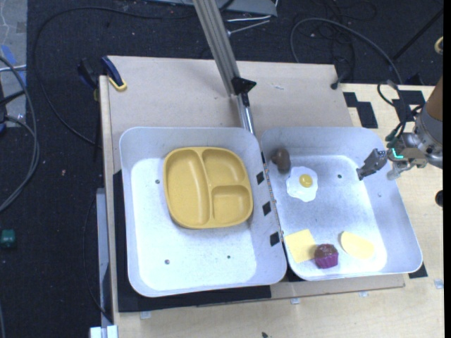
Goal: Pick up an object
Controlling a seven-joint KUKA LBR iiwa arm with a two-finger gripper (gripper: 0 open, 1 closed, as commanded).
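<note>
pale wooden bench [176,94] on dark floor [56,189] strewn with black cables [49,62]

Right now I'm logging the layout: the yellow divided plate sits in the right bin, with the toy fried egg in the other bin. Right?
Not quite: the camera view shows the yellow divided plate in the left bin, not the right. The toy fried egg lies in the other bin.

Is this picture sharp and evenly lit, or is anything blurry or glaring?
Camera view: light is even and soft, with faint shadows under the yellow tray and fried egg; white bins look bright but not blown out; the tool at the right edge looks slightly soft.
</note>
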